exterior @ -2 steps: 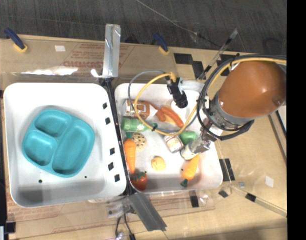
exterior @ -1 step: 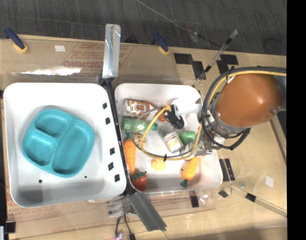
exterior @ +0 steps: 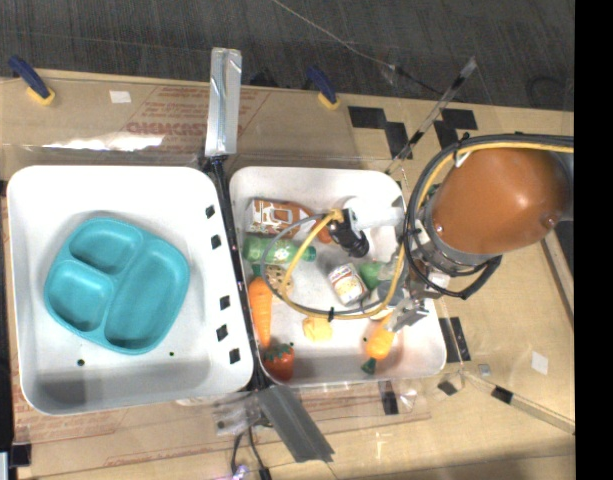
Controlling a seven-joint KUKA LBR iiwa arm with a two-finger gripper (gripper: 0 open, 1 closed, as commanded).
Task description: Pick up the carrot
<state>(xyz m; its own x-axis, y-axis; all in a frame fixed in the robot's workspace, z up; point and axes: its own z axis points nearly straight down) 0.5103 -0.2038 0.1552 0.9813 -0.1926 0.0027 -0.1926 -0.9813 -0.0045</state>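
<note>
We judge the reach barely begun — the long orange carrot [exterior: 260, 308] lies by the right white bin [exterior: 316, 180]'s left wall, well apart from the grey two-finger gripper [exterior: 411, 308], whose grip state we cannot tell — so next we must cross over it.

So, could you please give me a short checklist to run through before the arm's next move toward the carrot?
1. Carrot located: ok. It lies lengthwise along the left wall of the right bin.
2. Carrot free of the gripper: ok. The arm hangs over the bin's right side, well apart from it.
3. Space around the carrot: not ok. A green packet sits at its upper end, a tomato at its lower end, and a yellow cable runs close beside it.
4. Look-alike target: not ok. A small orange item lies near the arm's wrist.
5. Gripper state: cannot tell.
6. Left bin: ok. It holds a teal divided plate.
</note>
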